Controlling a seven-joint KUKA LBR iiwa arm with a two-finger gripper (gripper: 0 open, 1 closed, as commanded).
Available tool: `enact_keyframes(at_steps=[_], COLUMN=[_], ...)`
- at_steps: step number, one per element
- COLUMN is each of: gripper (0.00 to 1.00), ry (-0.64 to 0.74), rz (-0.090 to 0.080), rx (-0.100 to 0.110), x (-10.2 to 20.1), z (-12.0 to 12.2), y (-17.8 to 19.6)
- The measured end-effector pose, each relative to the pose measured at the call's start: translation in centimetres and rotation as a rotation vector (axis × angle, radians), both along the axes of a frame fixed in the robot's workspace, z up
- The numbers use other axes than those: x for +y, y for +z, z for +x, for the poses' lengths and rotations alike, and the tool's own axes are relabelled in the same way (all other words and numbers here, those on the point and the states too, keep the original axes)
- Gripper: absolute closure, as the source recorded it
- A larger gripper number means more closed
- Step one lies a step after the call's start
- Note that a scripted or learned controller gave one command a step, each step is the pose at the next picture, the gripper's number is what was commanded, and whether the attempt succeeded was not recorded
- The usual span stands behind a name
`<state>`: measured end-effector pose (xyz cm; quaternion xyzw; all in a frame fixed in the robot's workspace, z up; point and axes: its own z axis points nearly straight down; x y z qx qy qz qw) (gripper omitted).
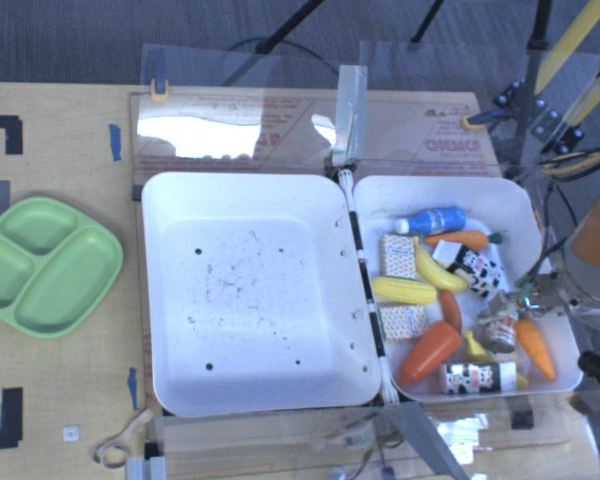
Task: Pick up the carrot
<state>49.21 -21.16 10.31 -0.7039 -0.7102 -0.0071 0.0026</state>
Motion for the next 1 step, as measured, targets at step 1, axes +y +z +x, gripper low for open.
enact_keyframes(at_steps=[1], gripper=[1.00], ry=[-0.249], rz=[-0.013], rx=[0.009], x=[1.20], z=[-0.10], y=[9.76])
